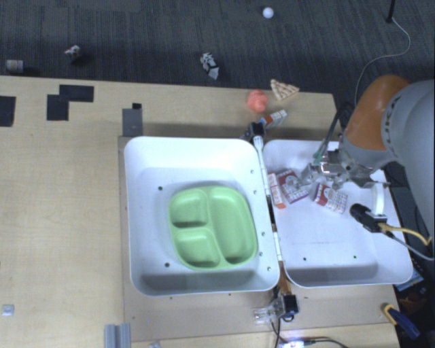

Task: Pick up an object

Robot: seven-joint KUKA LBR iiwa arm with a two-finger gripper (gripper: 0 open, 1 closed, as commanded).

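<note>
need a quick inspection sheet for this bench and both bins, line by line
surface: pale wooden bench with black tape patches; left bin and right bin side by side
job's things: red-and-white packets in the right bin's far left part; green divided tray in the left bin
clutter: pink ball and wedge-shaped piece on the bench behind the bins
grippers: gripper low over the packets; whether it holds one cannot be told
cables: thin black cable on the floor, far right
surroundings: dark carpet with a small white ball
</note>
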